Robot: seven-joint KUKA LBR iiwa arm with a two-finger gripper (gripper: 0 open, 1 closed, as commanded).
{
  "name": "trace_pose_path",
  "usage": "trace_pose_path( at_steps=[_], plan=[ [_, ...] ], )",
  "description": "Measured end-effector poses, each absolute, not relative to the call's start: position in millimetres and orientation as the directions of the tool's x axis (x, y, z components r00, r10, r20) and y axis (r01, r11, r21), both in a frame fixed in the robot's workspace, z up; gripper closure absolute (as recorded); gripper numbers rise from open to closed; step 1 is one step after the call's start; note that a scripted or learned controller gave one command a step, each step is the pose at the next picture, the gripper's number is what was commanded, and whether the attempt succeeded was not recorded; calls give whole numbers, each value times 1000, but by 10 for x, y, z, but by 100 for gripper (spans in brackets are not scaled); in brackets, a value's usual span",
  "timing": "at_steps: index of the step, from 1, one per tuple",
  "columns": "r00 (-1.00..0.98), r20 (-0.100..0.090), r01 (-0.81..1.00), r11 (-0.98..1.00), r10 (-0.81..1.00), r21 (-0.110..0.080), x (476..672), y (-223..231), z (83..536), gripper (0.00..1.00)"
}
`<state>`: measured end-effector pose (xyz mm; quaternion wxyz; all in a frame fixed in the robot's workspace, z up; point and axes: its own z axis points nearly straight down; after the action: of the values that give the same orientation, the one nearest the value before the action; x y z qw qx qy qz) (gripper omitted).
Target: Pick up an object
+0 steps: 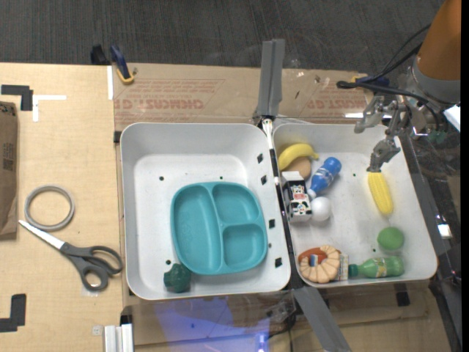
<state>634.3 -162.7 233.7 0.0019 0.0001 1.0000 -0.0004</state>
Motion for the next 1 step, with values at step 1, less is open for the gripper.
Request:
trace_pose_path(
  at_steps=[1],
  plan=[
    [-984, -5, 178, 984, 178, 0, 6574, -1129, 934, 0]
  ],
)
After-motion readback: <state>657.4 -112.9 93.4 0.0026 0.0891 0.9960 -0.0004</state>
